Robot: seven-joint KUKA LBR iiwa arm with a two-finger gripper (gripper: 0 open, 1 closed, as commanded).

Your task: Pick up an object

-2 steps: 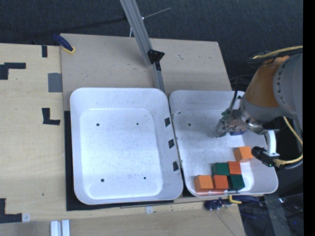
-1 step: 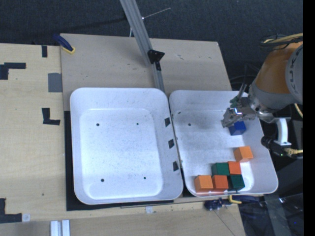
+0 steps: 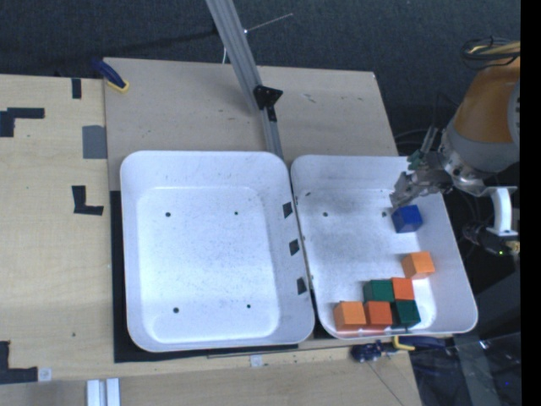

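bench (image 3: 338, 108): wooden, bears two white bins side by side.
left bin (image 3: 135, 227): bare white floor.
right bin (image 3: 338, 227): holds all the blocks.
arm (image 3: 486, 117): reaches in over the right bin's far right part.
block cluster (image 3: 380, 303): orange and green, near front wall; one orange block (image 3: 418, 265) apart.
blue block (image 3: 407, 218): alone, just below the fingers.
gripper (image 3: 410, 184): hovers above blue block; fingers' spread, cannot tell; nothing seen held.
step: approach, judged. Next: centre over the block, descend, close.
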